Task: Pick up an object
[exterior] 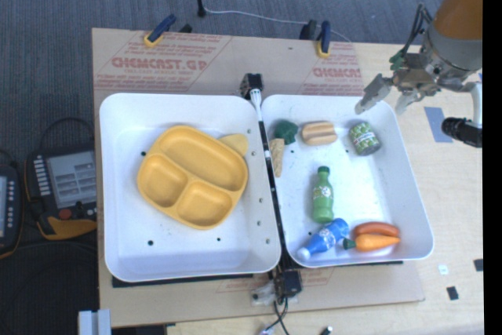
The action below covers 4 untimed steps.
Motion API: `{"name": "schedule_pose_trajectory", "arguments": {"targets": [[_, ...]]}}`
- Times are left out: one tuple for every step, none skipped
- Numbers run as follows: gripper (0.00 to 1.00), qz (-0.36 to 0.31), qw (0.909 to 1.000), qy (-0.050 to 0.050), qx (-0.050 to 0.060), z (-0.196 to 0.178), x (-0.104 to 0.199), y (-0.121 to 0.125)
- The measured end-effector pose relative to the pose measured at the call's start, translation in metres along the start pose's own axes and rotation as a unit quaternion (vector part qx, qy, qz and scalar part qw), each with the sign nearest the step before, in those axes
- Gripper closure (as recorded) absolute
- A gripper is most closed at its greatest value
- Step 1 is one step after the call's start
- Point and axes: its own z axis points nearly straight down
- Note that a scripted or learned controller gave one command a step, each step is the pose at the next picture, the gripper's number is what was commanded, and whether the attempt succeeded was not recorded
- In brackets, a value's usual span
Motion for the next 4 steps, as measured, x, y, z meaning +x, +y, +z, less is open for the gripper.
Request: {"name": "schedule_pose_trajectory", "arguments": {"targets": [[0.0, 0.0, 1.0, 0.0, -0.001, 0.161, -0.004, -0.026], [0.0, 0.001, 0.9999, -0.006, -0.013, 0.17, 0.058, -0.06], [0.0, 0.001, 0.9998, -0.006, -0.018, 0.169, 0.076, -0.099], [0.0, -0.001, 0.9998, -0.006, -0.02, 0.169, 0.072, -0.132]]}}
